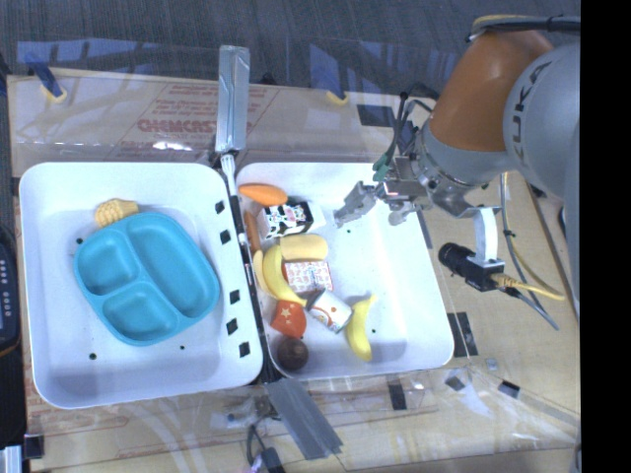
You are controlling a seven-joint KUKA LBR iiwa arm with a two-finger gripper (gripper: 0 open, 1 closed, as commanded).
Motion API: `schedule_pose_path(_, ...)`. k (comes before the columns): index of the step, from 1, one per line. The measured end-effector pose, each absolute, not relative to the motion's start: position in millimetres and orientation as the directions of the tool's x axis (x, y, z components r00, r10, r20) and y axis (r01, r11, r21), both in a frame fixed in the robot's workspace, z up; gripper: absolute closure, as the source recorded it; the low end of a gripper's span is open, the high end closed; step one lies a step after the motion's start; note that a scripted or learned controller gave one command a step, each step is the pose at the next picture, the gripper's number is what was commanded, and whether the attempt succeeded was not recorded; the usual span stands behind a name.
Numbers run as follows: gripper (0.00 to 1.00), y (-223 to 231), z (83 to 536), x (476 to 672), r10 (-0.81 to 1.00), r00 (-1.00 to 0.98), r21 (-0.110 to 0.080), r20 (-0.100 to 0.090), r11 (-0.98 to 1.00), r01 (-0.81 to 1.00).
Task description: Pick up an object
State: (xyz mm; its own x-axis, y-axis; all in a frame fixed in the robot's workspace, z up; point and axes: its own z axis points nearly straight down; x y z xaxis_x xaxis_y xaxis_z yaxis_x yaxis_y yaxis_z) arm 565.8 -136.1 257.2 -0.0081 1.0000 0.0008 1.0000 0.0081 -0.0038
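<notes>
Approach is the step in hand, by my reading: the hand (375, 203) is hovering over the right bin (419, 269), fingers spread and gripping nothing. Pickable objects are lying in a heap to its left and below — a carrot (262, 193), a black-and-white carton (287, 217), a long banana (273, 276) and, nearest the front wall, a small banana (359, 327). Next it is needing to shift left over one piece and descend. Bare bin floor directly beneath the hand is giving open room; the divider wall beside the heap is crowding the carrot and the long banana.
</notes>
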Motion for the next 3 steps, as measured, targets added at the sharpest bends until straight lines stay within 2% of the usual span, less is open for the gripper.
schedule_pose_path(1, 0.00, -182, 155, 506.6, 0.993, 0.114, -0.011, 0.000, -0.114, 0.993)
schedule_pose_path(2, 0.00, -164, 92, 477.6, 0.997, 0.074, -0.001, 0.002, -0.074, 0.997)
schedule_pose_path(3, 1.00, -165, 102, 478.5, 0.997, 0.071, 0.000, 0.000, -0.071, 0.997)
